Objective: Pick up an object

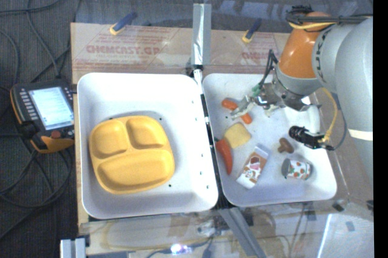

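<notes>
Object: several small items lie in the right bin (pixel 330 190); nearest the end effector (pixel 257 99) are an orange piece (pixel 230 104) and a small red bit (pixel 247 119), both near the bin's upper left.
End effector: low over the right bin's upper part, just beside the orange piece; whether it is apart or together I cannot tell, and nothing can be seen held in it.
Risk: items crowd here, so a descent may nudge the orange piece aside or catch two at once; a glancing touch would likely leave it with nothing.
Neighbours: yellow block (pixel 237 135), long red piece (pixel 225 154), small carton (pixel 252 168), brown lump (pixel 285 144), printed cup (pixel 296 169).
Obstruction: the bin wall close to the orange piece leaves little room.
Left bin (pixel 85 148): holds a yellow divided tray (pixel 131 152), well apart.
</notes>
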`<state>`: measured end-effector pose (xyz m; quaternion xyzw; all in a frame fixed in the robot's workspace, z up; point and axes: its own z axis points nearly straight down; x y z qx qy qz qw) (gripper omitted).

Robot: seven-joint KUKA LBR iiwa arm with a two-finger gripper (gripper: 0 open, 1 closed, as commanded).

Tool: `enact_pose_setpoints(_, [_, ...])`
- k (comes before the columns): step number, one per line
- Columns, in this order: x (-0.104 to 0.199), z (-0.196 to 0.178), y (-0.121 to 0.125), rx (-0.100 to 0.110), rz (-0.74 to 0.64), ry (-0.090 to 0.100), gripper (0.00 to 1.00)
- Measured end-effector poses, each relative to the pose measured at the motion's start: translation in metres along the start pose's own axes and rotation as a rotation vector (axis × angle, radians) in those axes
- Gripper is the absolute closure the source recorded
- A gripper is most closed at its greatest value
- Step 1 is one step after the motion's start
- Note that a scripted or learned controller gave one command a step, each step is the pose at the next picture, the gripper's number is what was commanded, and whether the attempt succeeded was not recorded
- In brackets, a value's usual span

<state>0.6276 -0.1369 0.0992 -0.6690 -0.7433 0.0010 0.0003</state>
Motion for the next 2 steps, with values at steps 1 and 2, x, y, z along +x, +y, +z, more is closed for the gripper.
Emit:
enact_pose_setpoints(1, [0.001,-0.008,0.000,0.003,0.000,0.003,1.00])
enact_pose_setpoints(2, [0.039,-0.121,-0.007,0.000,0.159,-0.001,1.00])
